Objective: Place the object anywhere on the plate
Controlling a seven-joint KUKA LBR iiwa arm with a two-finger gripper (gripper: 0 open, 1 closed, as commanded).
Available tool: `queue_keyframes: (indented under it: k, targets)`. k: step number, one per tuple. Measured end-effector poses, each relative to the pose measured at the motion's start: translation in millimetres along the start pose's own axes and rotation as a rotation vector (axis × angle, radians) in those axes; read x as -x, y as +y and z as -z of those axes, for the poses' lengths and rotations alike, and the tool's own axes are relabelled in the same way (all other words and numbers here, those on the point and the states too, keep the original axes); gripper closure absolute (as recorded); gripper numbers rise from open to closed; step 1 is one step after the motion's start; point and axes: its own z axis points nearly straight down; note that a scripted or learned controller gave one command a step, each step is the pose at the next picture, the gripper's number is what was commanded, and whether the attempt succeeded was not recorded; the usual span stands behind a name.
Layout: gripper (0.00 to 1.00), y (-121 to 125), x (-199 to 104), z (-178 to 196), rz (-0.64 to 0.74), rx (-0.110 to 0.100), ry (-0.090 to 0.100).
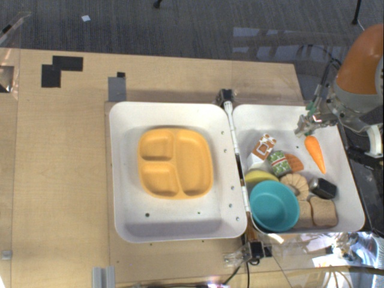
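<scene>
The left bin (pixel 120 179) holds a yellow plate (pixel 176 162) with three sections, lying in its middle. The right bin (pixel 351 185) holds the clutter: an orange carrot (pixel 315 152) near its far right edge, a teal bowl (pixel 273 205) at the near left corner, and between them a small gingerbread house (pixel 264 146), a green toy (pixel 278 161), a biscuit (pixel 293 184) and a tan block (pixel 323 212). The gripper (pixel 307 123) hangs above the far right part of this bin, just beside the carrot's top; whether its jaws are open I cannot tell. The bins sit on a light wooden bench (pixel 60 179), grey carpet (pixel 180 17) beyond
</scene>
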Motion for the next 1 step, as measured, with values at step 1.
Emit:
queue_keyframes:
  k: [1]
  targets:
    - [1.00, 39.2, -102.7, 13.8, -0.099, 0.000, 0.007]
